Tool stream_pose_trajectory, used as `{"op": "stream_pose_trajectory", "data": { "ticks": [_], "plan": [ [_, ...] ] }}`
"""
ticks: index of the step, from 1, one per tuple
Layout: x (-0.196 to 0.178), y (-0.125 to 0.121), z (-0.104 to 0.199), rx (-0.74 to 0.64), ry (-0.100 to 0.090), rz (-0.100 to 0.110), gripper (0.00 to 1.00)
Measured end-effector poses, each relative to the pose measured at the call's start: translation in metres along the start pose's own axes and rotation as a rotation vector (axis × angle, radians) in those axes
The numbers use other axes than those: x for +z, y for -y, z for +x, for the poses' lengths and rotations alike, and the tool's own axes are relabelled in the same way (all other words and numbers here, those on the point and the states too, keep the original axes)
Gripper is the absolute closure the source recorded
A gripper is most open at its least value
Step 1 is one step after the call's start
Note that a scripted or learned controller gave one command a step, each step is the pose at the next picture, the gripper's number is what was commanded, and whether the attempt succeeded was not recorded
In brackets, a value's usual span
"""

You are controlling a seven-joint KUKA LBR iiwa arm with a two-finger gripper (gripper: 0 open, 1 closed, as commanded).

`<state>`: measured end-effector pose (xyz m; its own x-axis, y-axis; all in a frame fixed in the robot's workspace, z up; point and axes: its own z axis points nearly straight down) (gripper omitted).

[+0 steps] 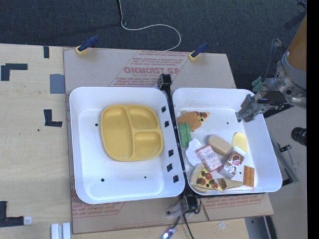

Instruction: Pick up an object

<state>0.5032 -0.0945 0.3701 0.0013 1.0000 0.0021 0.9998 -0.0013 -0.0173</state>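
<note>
Camera view: the gripper [247, 110] is parked at the right bin's [269, 158] 2 o'clock rim, nothing carried, probably so a target can be picked. Toy food [219, 161] is piled toward 6 o'clock; claw state can't be told.

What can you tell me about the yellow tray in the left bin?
The yellow tray is a rounded-corner plate that looks like matte plastic, moulded into three compartments: one tall one on its left, two smaller ones on its right. It lies flat and upright on the floor of the left bin, slightly rotated, nearer the far side and the centre divider. Its compartments hold nothing, and it touches only the bin floor.
</note>
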Motion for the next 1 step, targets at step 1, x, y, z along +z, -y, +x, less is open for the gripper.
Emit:
{"op": "stream_pose_trajectory", "data": {
  "ticks": [1],
  "plan": [
    [0.0495,-0.0451,0.0798,-0.010,0.000,-0.011,1.00]
  ]
}}
